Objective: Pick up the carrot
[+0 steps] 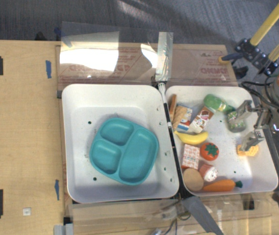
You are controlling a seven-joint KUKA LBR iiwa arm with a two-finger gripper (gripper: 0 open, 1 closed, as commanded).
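Observation:
The carrot (219,185) is orange with a small green top. It lies flat along the near wall of the right bin (266,177), with its green end pointing right. My gripper (248,126) hangs over the right side of that bin, well back from the carrot and a little to its right. Its two fingers (253,140) stand apart, open, with nothing between them. A grey-green toy (236,122) sits by the far finger and a yellow piece (247,151) lies just under the near one.
The right bin also holds a tomato (209,151), a banana (193,137), a green toy (214,102), small cartons (190,156) and a tan round piece (193,178) just left of the carrot. A teal divided plate (124,151) lies in the left bin (75,106).

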